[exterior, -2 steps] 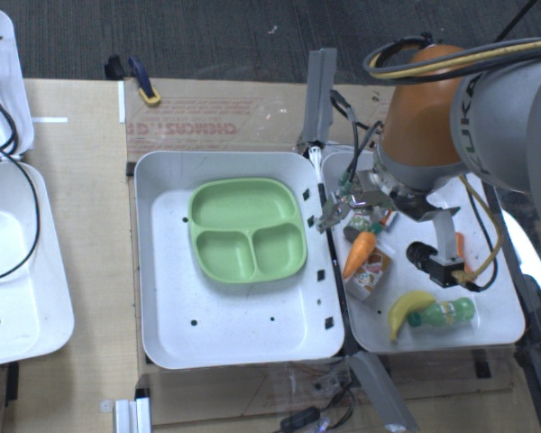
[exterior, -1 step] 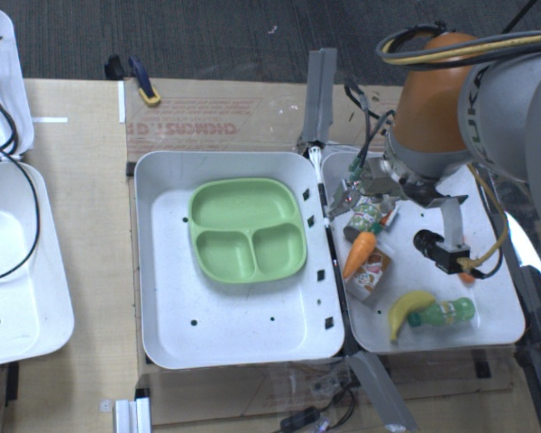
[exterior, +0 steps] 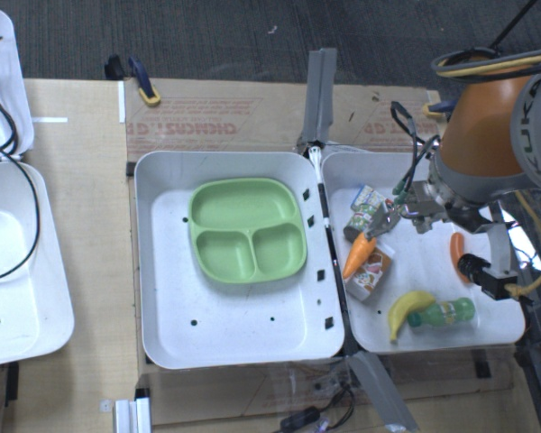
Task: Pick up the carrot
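The carrot [exterior: 356,254] is orange and tapered. It lies at a slant in the right bin [exterior: 496,332], close to the bin's left wall, with its thick end up and to the right. My gripper [exterior: 384,217] hangs just above that thick end, reaching in from the right under the orange wrist band. I cannot make out whether it touches the carrot.
A juice carton [exterior: 371,276] lies against the carrot's lower side and a snack packet [exterior: 367,198] just above it. A banana [exterior: 402,310], a green bottle [exterior: 444,313] and a small orange item [exterior: 457,249] share that bin. The left bin [exterior: 162,314] holds a green divided plate [exterior: 248,229].
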Robot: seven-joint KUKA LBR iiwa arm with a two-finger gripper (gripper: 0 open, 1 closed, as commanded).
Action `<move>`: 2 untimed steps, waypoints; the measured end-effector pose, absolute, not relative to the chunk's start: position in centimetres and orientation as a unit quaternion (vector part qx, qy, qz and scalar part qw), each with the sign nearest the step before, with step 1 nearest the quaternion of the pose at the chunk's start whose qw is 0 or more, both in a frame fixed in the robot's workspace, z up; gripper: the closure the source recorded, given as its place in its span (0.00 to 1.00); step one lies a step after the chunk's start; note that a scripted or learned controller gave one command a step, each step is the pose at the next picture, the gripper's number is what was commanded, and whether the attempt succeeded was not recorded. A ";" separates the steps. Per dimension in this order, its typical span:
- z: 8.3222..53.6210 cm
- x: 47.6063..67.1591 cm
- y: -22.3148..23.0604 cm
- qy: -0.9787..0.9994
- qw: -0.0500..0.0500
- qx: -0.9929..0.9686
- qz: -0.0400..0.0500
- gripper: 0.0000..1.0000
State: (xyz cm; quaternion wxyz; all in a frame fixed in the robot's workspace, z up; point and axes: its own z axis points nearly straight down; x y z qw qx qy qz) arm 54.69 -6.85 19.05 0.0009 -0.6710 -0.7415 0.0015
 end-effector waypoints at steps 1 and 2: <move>19.0 59.3 -3.2 -0.745 0.000 -0.667 0.001 0.00; 19.1 55.4 -3.9 -0.755 0.001 -0.656 0.001 0.00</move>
